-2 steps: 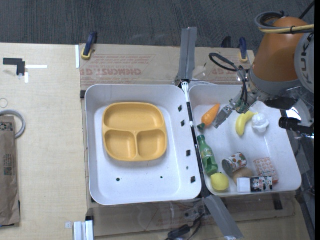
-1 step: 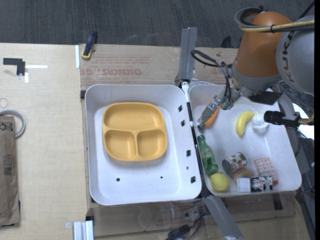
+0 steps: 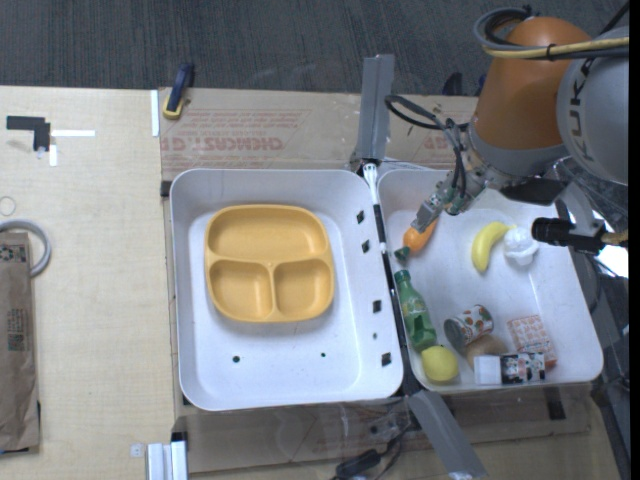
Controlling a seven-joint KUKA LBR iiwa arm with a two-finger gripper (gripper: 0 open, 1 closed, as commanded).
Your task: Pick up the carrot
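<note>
1. Overhead slanted view of a wooden bench [image 3: 90, 268] w/ two shallow white bins side by side. The left bin [image 3: 200, 358] holds a yellow three-compartment plate [image 3: 269, 263].
2. The right bin [image 3: 570, 298] holds the carrot [image 3: 420, 235], orange, near the bin's upper left corner, just beside the divider between bins. It lies at a slant, green end approx. toward the lower left.
3. Other items in the right bin: a banana [image 3: 486, 245] w/ a small white object [image 3: 520, 248] touching it; a green bottle [image 3: 413, 313] along the left wall; a lemon [image 3: 439, 364] below the bottle; a small can [image 3: 470, 325]; and small printed packets [image 3: 526, 343] near the lower right.
4. The KUKA arm [image 3: 530, 78], grey w/ orange band, reaches in from the right. Its tool [image 3: 440, 208] sits right at the carrot's upper end, seemingly touching it.
5. Tool state: cannot tell whether it is wide, narrow, or holding the carrot; detail too small.
6. Handling, as a judgement: the carrot looks like a light toy, prob. stiff, smooth and a bit slippery. It tapers, so a pinch near the tip could squirt out.
7. Best hold, prob.: across the thick orange middle, jaws square to its long axis, clear of the bin wall.
</note>
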